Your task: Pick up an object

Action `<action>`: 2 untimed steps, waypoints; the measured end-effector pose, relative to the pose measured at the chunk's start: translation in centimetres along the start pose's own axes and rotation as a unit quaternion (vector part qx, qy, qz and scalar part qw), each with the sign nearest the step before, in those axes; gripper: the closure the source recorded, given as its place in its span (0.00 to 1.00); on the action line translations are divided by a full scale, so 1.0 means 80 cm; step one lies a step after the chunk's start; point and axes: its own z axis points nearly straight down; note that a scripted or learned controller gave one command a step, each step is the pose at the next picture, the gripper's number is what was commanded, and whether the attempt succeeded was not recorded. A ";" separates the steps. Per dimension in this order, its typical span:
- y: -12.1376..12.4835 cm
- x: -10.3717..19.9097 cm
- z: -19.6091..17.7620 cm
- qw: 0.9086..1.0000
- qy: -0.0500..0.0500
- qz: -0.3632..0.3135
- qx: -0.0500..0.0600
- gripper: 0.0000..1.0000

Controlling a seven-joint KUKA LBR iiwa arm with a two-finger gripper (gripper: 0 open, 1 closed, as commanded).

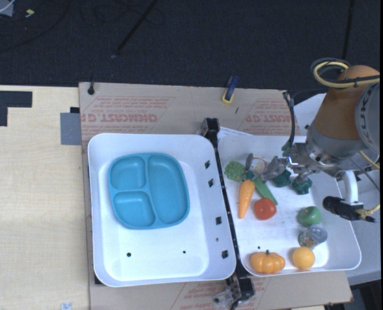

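Observation:
The right bin (346,254) holds several toy foods: broccoli (235,170), a carrot (245,197), a green pod (265,190), a red tomato (264,209), a green fruit (309,216), a grey-blue lump (312,237), an orange (303,258) and a small pumpkin (267,261). My gripper (292,181) hangs over the bin's upper middle, just right of the green pod and above the tomato. Its two teal-tipped fingers (301,186) stand apart, open, with nothing between them.
The left bin (113,263) holds a blue divided plate (148,190). A black divider (222,199) runs between the bins. The arm's orange band (341,112) and cables rise at the right, with a black fitting (343,206) over the right rim.

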 end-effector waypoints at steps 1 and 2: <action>-0.006 0.009 0.057 1.000 0.000 0.000 0.000 0.00; -0.006 0.010 0.080 1.000 -0.001 0.001 -0.002 0.00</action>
